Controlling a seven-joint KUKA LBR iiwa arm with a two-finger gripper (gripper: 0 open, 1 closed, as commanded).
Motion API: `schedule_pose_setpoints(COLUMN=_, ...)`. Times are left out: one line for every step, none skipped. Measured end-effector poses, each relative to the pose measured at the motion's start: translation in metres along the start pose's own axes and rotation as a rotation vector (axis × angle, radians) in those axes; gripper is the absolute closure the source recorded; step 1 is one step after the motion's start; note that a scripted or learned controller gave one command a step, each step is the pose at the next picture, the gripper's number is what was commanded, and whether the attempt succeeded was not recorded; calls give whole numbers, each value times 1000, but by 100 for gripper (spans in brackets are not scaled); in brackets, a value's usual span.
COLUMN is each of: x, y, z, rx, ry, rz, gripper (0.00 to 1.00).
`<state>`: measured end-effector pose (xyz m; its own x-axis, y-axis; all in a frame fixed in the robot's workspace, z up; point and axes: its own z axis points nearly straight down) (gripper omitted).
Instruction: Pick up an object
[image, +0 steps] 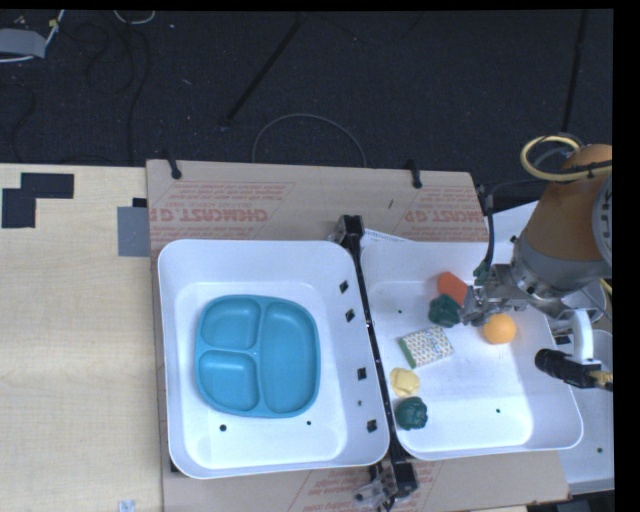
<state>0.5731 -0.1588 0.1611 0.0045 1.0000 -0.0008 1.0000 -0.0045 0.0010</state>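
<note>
The orange ball (499, 329) lies in the right bin (545, 425), toward its 3 o'clock side, just at 4 o'clock from my gripper (478, 305). Whether my jaws are open or shut I cannot tell; they are too small and dark against the bin floor, and I see nothing clearly between them.

Crowding me at 9 o'clock is a dark green lump (444, 311), touching or nearly touching my tip. Just beyond it, at 10 o'clock, sits a red-orange piece (452, 286). These two and the ball hem me in on three sides.

Farther off, at 8 o'clock, a speckled green-edged block (427, 347) lies flat and tilted. Below it, near the bin's left wall, is a yellow piece (404, 381), and just at its 5 o'clock a second dark green lump (411, 412), the two close together.

The left bin (180, 290) holds a blue divided plate (258, 355) with three compartments, lying flat near its middle. The bins meet along a dark clip-lined seam (362, 330) running from 12 to 6 o'clock.
</note>
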Motion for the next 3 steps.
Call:
schedule_pose_setpoints(x=4, y=6, z=-61, rx=-3, ry=0, rz=-6, gripper=100)
schedule_pose_setpoints(x=11, y=14, z=-116, rx=-3, ry=0, rz=-6, gripper=100)
schedule_pose_setpoints(x=10, y=14, z=-128, rx=1, ry=1, rz=-6, gripper=100)
